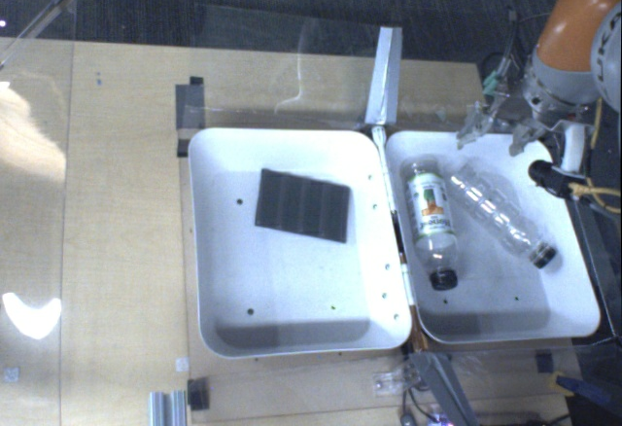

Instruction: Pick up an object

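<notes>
While the grey arm with orange band [583, 20] is cut off at the right edge, its two-finger gripper [501, 127] hangs over the right white bin [573, 302], fingers apart and holding nothing. Inside lie a clear labelled plastic bottle [430, 220] and a transparent, hard-to-see bottle [501, 215]. A dark flat ribbed rectangle [302, 205] rests in the left white bin [219, 249] on the pale wooden bench [107, 249].

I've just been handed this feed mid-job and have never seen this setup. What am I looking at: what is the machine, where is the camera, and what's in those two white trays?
One camera, fixed above a wooden bench, looks down at a slant. The grey and orange shape at upper right is a robot arm reaching in; its gripper hangs over the far edge of the right bin, and I see nothing held in it. That bin holds two plastic bottles lying on their sides: a labelled bottle with a dark cap, and a clear bottle lying diagonally beside it. The left bin holds a flat dark rectangular pad.
</notes>
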You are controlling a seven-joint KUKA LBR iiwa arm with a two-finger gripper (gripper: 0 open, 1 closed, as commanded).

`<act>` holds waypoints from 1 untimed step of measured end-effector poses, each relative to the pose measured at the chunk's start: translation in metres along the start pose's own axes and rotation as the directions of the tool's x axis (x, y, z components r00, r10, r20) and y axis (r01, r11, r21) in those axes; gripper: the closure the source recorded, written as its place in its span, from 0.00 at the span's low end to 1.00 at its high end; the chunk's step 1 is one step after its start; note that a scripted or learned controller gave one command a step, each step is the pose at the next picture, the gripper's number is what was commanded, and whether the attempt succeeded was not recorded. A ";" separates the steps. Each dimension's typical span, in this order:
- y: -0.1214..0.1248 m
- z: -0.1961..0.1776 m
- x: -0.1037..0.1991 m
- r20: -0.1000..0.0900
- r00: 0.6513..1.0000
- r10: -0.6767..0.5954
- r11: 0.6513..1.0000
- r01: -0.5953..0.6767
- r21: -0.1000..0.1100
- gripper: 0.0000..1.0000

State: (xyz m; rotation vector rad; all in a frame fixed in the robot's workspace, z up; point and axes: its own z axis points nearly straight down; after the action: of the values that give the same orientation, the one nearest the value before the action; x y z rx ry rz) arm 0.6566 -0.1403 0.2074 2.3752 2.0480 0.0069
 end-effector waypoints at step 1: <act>0.000 0.118 -0.038 0.000 0.999 -0.045 0.999 0.045 0.001 0.00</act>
State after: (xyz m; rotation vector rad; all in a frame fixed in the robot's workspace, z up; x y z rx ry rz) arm 0.6520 -0.1784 0.0892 2.3290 2.1013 0.0055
